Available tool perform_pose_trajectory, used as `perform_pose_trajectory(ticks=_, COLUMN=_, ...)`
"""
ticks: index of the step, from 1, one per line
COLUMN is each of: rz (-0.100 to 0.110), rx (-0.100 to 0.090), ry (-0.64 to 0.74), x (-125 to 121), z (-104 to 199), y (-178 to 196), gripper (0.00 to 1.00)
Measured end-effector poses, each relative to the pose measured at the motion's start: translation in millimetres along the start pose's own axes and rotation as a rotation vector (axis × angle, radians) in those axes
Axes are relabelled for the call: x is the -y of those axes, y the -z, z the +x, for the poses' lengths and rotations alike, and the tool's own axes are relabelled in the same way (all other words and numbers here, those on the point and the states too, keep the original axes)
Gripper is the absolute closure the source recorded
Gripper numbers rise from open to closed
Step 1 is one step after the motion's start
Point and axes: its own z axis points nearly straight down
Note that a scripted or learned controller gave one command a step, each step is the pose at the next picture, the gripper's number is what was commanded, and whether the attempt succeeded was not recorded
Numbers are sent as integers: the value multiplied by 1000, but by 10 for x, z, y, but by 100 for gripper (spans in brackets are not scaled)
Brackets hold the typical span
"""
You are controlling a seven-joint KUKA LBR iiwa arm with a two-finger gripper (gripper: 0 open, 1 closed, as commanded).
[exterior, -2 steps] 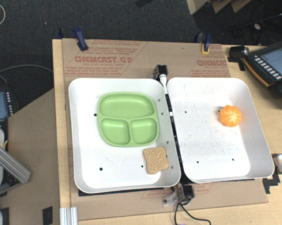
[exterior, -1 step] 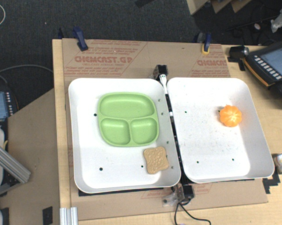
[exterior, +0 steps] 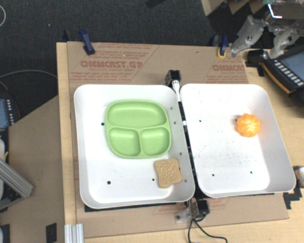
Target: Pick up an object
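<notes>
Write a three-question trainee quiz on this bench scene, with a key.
1. True or false: the orange fruit lies in the right bin.
2. Which item rests beside the green divided plate? A) toast slice B) spoon C) cup
3. Fill in: the gripper is at the view's upper ____ corner, outside both bins.

Key: 1 true; 2 A, the toast slice in the left bin; 3 right.

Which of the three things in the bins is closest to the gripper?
The orange fruit in the right bin. It lies nearest the gripper at the upper right; the green divided plate and the cracker sit in the left bin.
</notes>
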Motion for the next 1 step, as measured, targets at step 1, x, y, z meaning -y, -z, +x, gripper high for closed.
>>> perform_pose_trajectory(ticks=1, rz=3, rx=2, ry=-3, x=470, z=1184, y=-18, gripper=0)
